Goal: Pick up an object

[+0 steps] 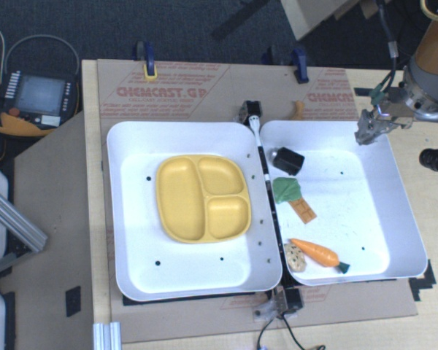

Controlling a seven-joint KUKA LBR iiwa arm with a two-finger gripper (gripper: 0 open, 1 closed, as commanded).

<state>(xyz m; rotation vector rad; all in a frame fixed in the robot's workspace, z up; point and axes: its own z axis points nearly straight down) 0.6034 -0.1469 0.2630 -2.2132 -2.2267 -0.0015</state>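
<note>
The gripper point(368, 131) hangs over the far right corner of the right bin point(394, 217), holding nothing; it is too small and blurry to tell more. The carrot point(315, 253) lies near the bin's front, partly covering a spotted thing point(294, 257).

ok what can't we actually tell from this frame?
- Pincer, camera view: too small and blurred to read its state or whether it carries anything.
- Arm: cut off by the right edge.
- Speckled item beside the carrot: too small to identify, partly behind the bin rim.
- Black block: its type is unclear.
- Green piece: overlaps the brown strip, hiding its end.
</note>
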